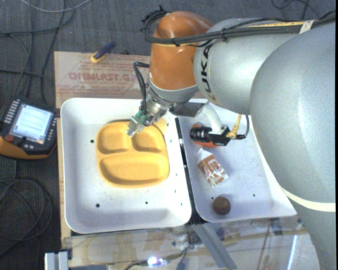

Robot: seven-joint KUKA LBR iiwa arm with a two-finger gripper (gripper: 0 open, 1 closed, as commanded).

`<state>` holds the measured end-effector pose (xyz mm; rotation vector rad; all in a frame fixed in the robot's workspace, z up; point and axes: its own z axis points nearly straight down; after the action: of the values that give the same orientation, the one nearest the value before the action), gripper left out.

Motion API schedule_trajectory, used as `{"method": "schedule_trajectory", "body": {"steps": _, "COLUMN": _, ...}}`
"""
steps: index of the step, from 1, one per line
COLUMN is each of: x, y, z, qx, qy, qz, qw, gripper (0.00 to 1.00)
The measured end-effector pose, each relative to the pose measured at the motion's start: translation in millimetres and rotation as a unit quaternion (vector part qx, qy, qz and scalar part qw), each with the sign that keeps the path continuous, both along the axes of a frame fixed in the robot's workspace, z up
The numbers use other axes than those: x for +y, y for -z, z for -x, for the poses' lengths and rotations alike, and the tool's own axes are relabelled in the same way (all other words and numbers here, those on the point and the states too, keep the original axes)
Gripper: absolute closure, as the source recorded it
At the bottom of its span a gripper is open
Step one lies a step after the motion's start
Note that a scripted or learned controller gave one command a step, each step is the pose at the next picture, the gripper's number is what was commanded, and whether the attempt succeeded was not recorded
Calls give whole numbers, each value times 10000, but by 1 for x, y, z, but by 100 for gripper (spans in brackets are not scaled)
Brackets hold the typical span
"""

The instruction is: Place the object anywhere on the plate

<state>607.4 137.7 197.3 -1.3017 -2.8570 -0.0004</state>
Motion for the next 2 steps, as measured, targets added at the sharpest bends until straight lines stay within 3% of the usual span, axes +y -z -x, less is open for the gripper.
{"method": "schedule_trajectory", "body": {"steps": 1, "x": 40, "y": 76, "z": 7, "qx": 2, "qy": -112, "qz": 11, "qw": 9999, "gripper": 100}}
{"method": "schedule_trajectory", "body": {"steps": 2, "x": -20, "y": 68, "z": 2, "qx": 1, "qy": -26, "qz": 4, "qw": 10000, "gripper": 100}}
